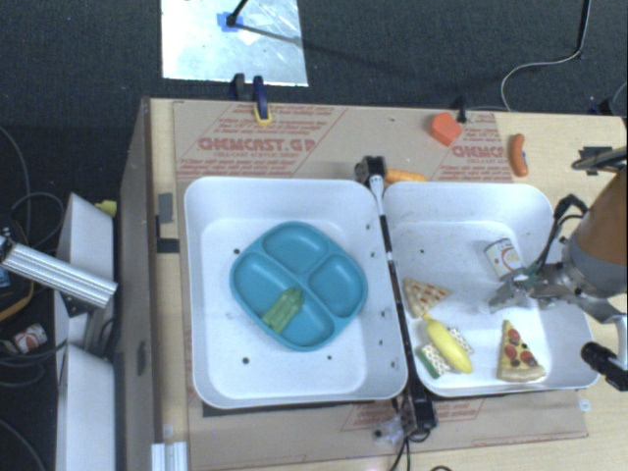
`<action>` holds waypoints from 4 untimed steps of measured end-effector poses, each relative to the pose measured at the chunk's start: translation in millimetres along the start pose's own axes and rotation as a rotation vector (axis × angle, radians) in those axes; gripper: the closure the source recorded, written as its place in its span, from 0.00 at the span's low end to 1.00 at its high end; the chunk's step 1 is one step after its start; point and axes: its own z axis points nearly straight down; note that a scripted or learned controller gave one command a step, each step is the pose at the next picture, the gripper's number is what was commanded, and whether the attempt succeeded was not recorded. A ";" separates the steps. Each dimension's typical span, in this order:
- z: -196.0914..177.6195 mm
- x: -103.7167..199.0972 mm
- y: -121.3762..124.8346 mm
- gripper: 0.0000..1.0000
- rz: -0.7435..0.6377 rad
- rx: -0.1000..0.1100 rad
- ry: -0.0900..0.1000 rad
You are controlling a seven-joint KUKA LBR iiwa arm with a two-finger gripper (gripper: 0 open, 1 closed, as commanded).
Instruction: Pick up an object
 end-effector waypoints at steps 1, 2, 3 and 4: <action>-35.2 22.0 52.7 0.00 -0.001 0.005 0.001; -5.9 20.4 92.7 0.00 -0.002 0.007 0.001; -41.6 21.3 94.3 0.00 -0.002 0.005 0.000; -13.7 3.9 87.0 0.00 0.001 0.007 0.000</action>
